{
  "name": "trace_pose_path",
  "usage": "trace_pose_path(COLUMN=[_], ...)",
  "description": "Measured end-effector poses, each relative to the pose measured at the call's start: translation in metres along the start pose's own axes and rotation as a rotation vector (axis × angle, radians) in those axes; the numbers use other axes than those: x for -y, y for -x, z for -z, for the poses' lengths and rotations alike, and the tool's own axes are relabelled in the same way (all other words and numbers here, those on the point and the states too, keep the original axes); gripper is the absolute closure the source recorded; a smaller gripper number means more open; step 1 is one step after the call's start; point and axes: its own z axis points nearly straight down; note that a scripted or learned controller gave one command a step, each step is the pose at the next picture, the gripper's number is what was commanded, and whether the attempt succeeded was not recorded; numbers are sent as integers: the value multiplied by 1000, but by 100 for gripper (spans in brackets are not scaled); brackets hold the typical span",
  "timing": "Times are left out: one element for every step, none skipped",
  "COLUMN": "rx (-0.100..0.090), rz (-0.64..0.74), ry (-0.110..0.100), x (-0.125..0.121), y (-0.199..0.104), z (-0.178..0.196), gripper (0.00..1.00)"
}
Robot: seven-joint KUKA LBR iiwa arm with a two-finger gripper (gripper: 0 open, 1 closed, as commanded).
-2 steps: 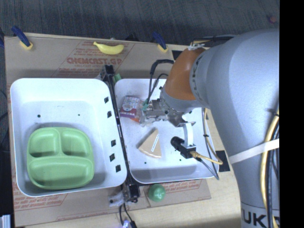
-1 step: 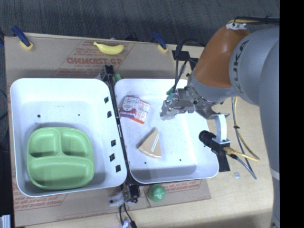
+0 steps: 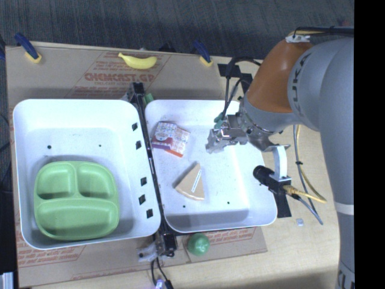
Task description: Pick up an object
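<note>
So the gripper hangs over the right bin, near its back edge; can't tell its state from this angle. Nearest pickable things: a snack packet toward the back-left corner of that bin, and a wedge-shaped block mid-floor; both apart from the gripper. My worry: the packet looks flat and crinkly, so a grab could slip off; the wedge's slanted sides might squirt out sideways.
</note>
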Motion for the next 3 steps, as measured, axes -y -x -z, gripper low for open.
trace_pose_path(rx=[0,0,0], rz=[0,0,0], ry=[0,0,0], x=[0,0,0], y=[0,0,0], z=[0,0,0], gripper=[0,0,0])
